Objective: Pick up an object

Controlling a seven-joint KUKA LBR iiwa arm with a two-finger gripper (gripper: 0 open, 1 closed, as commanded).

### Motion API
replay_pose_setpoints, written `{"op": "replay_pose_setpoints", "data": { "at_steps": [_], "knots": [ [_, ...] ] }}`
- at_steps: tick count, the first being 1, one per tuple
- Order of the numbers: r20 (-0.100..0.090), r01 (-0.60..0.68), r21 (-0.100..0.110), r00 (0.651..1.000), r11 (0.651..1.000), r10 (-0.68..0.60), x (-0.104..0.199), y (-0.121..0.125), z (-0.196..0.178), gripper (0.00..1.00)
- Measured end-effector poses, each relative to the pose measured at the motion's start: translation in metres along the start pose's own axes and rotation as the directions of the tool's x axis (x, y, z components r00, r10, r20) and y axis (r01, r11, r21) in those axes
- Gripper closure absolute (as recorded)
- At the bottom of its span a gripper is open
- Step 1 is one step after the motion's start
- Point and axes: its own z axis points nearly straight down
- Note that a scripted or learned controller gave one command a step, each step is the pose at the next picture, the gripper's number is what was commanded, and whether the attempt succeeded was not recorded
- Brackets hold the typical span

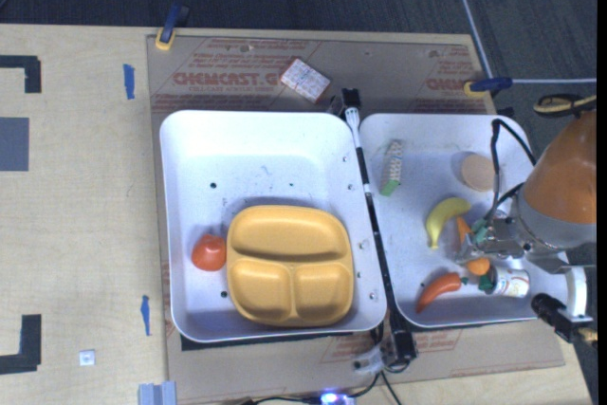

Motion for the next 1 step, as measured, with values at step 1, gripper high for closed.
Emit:
{"op": "replay_pose_setpoints", "data": {
  "at_steps": [1],
  "knots": [
    [-0.001,0.002,0.005,1.000,1.000,-0.002,0.0726,-0.0009,-0.0889,1.00]
  ]
}}
